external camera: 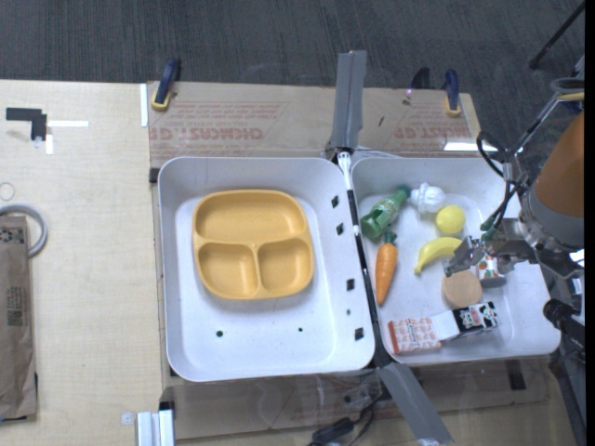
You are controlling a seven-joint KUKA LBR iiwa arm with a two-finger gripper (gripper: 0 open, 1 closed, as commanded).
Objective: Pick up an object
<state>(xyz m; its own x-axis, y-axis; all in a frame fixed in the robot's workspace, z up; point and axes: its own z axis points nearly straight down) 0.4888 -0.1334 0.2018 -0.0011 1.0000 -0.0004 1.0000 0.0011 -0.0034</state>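
The right bin (pixel 530 333) holds several toy foods. A green bottle (pixel 384 213), a white piece (pixel 429 196), a yellow lemon (pixel 450 218), a banana (pixel 435 250) and an orange carrot (pixel 385 268) lie in its left and middle. Nearer the front are a tan round piece (pixel 461 290), a small black-and-white carton (pixel 477 318) and a red-and-white box (pixel 414 334). My gripper (pixel 475 260) is low over the bin's right side, just right of the banana and directly above the tan round piece. A small orange-and-white item (pixel 490 270) sits right beside it.
The left bin (pixel 177 277) carries a yellow divided plate (pixel 252 242). A grey divider post (pixel 349 100) rises between the bins at the back. My arm's orange band (pixel 569 177) overhangs the right bin's edge. Cables (pixel 507 170) loop near the back right corner.
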